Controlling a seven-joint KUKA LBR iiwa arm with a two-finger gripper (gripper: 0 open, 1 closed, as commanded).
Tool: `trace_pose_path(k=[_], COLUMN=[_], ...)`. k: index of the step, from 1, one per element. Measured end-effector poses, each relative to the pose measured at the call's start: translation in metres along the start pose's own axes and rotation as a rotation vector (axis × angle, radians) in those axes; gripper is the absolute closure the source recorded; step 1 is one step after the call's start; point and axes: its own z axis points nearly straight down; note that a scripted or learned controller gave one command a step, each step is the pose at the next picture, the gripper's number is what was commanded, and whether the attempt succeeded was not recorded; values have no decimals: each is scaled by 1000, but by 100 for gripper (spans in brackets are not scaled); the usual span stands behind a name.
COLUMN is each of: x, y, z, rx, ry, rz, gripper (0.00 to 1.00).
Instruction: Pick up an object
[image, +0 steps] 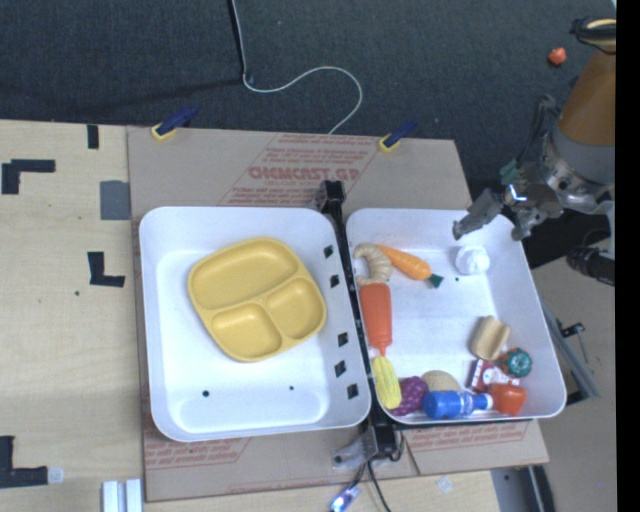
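The gripper (492, 213) hovered above the right bin's (500, 300) far edge, its jaws open and holding nothing; the white cap (472, 260) lay just below it.

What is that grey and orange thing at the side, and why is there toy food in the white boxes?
That is a robot arm. A computer program moves it. At its end is a tool for grabbing things, and right now it hangs over the far edge of the right bin with nothing in it. The picture comes from one camera above the bench, looking down at a slant. The left bin holds a yellow tray with three sections. The right bin holds toys: an orange carrot, a long orange sausage-shaped piece, a corn cob, purple grapes, a blue bottle and a small white piece. The robot's job is to pick one up.
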Motion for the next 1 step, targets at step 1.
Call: trace_pose_path(k=[1], x=[76], y=[-77], z=[-105], rx=[-10], ry=[2], rz=[-7], gripper=[0])
